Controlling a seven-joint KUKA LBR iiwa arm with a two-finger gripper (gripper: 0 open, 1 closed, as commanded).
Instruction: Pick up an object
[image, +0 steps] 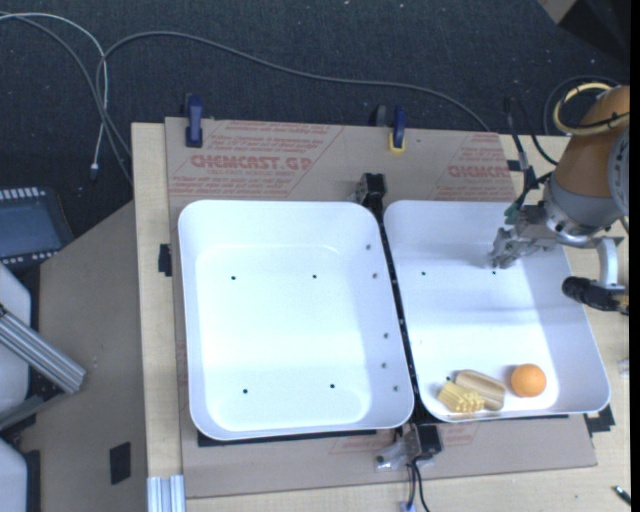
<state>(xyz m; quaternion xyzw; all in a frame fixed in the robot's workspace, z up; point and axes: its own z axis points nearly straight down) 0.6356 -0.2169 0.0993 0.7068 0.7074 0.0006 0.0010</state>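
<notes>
An orange ball (528, 380) lies near the front edge of the right bin (450, 310). To its left rest a tan roll-shaped object (480, 383) and a yellow corn-like piece (459, 399), touching each other. My gripper (497, 256) hangs over the far right part of the right bin, well behind these objects, its tips pointing down and left. Nothing shows between its tips.
The left bin (205, 320) sits beside the right one, separated by a black divider strip (393, 290). Blue clamps (193, 118) hold the board at the back edge. Cables run across the dark floor behind the bench.
</notes>
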